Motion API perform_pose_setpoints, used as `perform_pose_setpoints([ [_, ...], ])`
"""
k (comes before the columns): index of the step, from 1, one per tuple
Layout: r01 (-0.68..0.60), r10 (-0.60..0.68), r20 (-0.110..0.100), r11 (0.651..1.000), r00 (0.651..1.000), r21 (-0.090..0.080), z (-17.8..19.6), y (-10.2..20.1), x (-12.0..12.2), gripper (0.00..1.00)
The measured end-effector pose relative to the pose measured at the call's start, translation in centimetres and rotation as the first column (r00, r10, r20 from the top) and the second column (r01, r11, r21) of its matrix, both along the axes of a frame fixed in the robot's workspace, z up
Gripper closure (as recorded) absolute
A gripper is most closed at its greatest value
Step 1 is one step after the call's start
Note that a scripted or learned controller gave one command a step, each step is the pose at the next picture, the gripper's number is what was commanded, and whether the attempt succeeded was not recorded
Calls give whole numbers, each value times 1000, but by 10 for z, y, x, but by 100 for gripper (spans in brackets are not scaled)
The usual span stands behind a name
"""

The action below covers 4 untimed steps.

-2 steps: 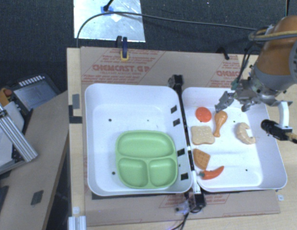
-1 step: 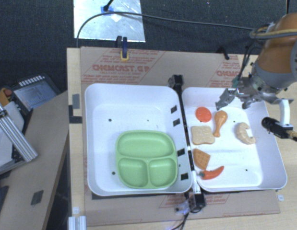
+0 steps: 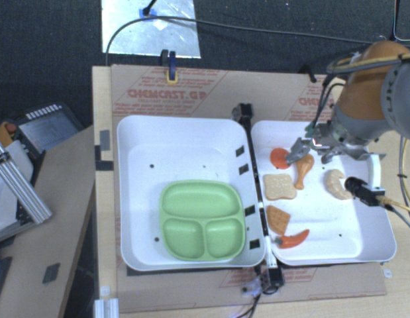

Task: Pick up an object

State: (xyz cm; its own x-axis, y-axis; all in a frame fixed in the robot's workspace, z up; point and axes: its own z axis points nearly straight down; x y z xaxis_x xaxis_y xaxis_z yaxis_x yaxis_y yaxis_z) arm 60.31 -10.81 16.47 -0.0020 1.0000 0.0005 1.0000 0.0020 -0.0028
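You have the most room in the left bin (image 3: 135, 138): its far half is bare, and only the green divided plate (image 3: 202, 218) fills its near middle. The right bin (image 3: 373, 244) is crowded on its left side, where a red slice (image 3: 279, 156), a drumstick (image 3: 303, 169), a bread slice (image 3: 280, 187), an orange cracker (image 3: 278, 218) and a red pepper (image 3: 294, 238) run far to near. A pale piece (image 3: 335, 183) lies right of them. The near right floor is open. The arm (image 3: 370, 105) hangs over the far right corner.
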Motion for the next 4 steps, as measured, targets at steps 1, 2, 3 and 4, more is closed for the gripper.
perform_pose_setpoints([
  [1, 1, -1, 0, 1000, 1000, 0, -50, -7, -8, 0],
  [2, 2, -2, 6, 1000, 1000, -1, -78, -7, -6, 0],
  [3, 1, -1, 18, 1000, 1000, -1, -64, -7, -2, 100],
  [4, -1, 1, 9, 1000, 1000, -2, -17, -12, 4, 100],
])
